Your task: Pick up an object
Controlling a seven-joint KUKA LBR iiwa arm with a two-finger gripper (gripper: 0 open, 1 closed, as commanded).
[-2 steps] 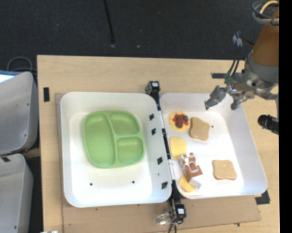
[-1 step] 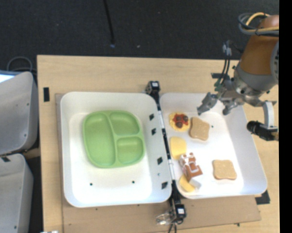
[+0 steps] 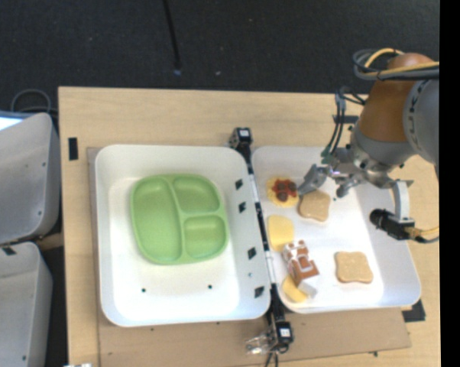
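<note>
Toast slice (image 3: 315,207) under tool (image 3: 327,181) | tool fingers spread | pizza piece (image 3: 282,190) beside | green tray (image 3: 179,218) left bin (image 3: 108,281)

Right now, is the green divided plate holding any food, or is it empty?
Empty. The green divided plate sits alone in the left bin, all three compartments bare green; the toy food pieces lie in the right bin.

From my feed I look down on a pale wooden bench (image 3: 169,117) set on a dark, speckled carpet floor (image 3: 77,29). A thin black cable (image 3: 169,25) runs across that floor toward the bench's far edge. Off the bench's left edge I see grey padded furniture (image 3: 16,178), possibly chairs, one piece behind another. Light is even and soft, with faint shadows.
</note>
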